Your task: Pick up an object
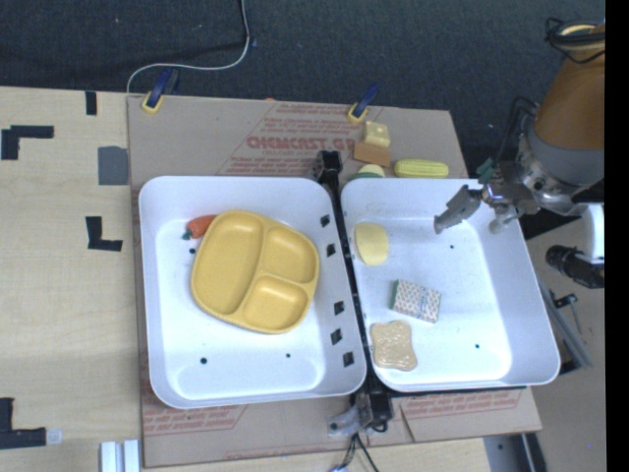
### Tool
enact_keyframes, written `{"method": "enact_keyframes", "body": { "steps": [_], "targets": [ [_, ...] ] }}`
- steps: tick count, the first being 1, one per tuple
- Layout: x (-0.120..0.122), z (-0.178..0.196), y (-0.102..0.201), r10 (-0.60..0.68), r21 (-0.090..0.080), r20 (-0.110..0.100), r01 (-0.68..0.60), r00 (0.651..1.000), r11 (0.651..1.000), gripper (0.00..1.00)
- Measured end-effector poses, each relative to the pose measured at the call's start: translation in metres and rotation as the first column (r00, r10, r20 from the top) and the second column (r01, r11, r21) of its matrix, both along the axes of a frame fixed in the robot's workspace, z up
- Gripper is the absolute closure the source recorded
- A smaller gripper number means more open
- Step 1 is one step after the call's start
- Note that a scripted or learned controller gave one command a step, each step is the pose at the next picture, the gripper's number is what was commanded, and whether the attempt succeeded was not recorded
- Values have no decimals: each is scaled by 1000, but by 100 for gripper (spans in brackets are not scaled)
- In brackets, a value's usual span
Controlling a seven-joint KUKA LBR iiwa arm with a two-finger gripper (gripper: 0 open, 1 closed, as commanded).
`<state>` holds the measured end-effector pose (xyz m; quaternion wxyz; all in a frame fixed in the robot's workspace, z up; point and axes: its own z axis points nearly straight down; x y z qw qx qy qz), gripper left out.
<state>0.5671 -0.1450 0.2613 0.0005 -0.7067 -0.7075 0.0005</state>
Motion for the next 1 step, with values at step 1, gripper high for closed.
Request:
{"method": "enact_keyframes", "body": {
  "steps": [1],
  "targets": [
    [72,-99,22,3,0,-2,-3,1000,1000,0]
  ]
}}
